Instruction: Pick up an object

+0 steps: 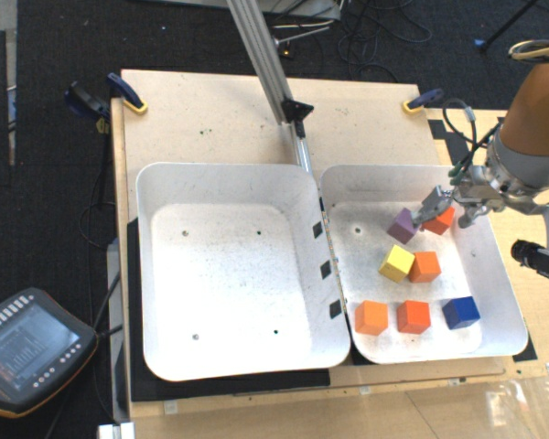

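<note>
The end effector (436,207) hangs seemingly touching a red-orange block (440,219).

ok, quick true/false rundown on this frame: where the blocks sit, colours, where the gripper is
1. All the blocks lie in the right bin. True.
2. The blue block sits in the left bin. False: it sits in the right bin, near its lower right corner.
3. The yellow block touches an orange block. True: they sit side by side mid-bin.
4. The gripper hovers over the left bin. False: it is over the right bin's upper part, beside the purple block and a red-orange block.
5. A green block lies in the right bin. False: the blocks are purple, yellow, blue and orange to red.
</note>
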Robot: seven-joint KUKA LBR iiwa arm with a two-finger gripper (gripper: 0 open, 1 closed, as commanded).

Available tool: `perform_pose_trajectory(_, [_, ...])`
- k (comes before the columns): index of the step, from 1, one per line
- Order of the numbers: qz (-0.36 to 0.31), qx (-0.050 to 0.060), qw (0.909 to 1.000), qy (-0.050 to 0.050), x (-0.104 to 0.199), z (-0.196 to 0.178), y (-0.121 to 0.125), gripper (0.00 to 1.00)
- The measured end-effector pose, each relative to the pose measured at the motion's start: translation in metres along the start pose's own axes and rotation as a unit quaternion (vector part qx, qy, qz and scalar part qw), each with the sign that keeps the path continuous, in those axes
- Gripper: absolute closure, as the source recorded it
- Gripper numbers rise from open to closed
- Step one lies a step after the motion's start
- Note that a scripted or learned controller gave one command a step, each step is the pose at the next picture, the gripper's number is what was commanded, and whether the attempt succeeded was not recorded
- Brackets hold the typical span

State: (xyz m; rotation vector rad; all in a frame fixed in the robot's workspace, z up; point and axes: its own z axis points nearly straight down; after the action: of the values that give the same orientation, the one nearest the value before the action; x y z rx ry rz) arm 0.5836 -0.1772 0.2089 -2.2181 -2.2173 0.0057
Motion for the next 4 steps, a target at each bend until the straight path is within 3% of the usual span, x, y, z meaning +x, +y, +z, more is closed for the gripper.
perform_pose_trajectory(2, [0.001, -0.006, 1.0000, 0.000, 0.002, 0.085, -0.008, 0.00])
perform_pose_trajectory(3, [0.000, -0.009, 1.0000, -0.001, 0.001, 0.072, -0.007, 1.00])
perform_pose_trajectory(4, [-0.002, -0.006, 1.0000, -0.001, 0.007, 0.027, -0.009, 1.00])
